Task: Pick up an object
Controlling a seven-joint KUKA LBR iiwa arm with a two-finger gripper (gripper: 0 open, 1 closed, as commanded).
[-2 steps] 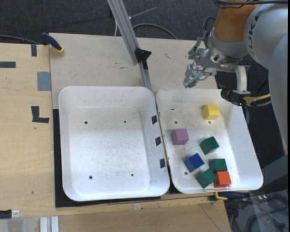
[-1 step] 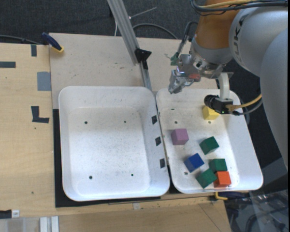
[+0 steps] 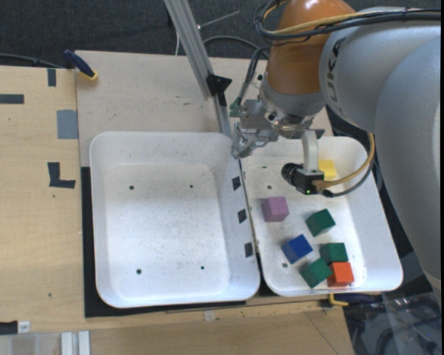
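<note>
Camera view, from above at a slant: two white bins sit side by side on the bench. The left bin has small dark dots on its floor. The right bin holds the blocks.

The grey arm comes in from the right, w/ its orange band up top. The gripper is at the far end of the bins, right over the line where the two bins meet. Its tip is small and dark in the pic, so can't tell if the fingers are apart or together. No block seen at the tip.

Blocks in the right bin, far to near:
- yellow block, near the far wall, just beside a black part of the arm's wrist.
- purple block, about mid bin, on its own.
- green block, to the right of the purple one.
- blue block, nearer the front.
- two more green blocks and, close to each other near the front.
- orange block, touching or just beside those green ones, near the front rim.

All the blocks lie on the bin floor, well apart from the gripper tip.

A grey metal bar slants down from the top to the gripper. A blue and yellow clamp sits at the far left corner of the bench.
</note>
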